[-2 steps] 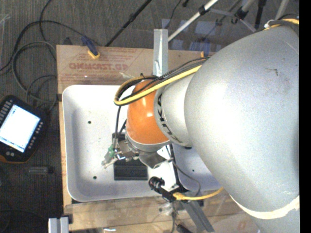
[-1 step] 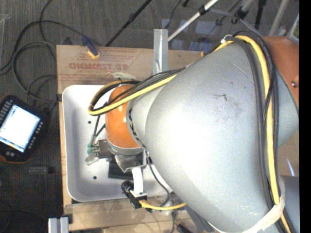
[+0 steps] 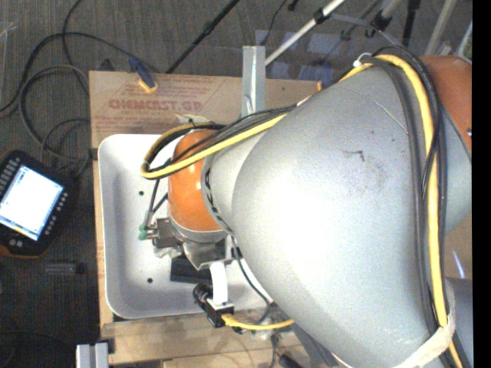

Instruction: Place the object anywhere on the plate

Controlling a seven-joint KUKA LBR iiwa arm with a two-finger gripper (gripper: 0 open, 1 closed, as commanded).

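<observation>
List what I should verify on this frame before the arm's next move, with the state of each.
1. Arm over the left bin: ok.
2. Pincer low inside that bin: ok.
3. Object between the pincer's tips: cannot tell.
4. Plate located: cannot tell, the arm covers most of the bench.
5. Yellow cable free of the bin rim: ok.

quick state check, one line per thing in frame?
arm: reaching in from the right, its bulk over most of the bench.
orange band: above the wrist, over the left bin.
gripper: low over the left bin, pointing down.
left bin: bare white floor along its left side, the rest covered by the arm.
yellow cable: running along the arm, looped past the wrist.
handheld screen: on the floor left of the bench, lit.
</observation>
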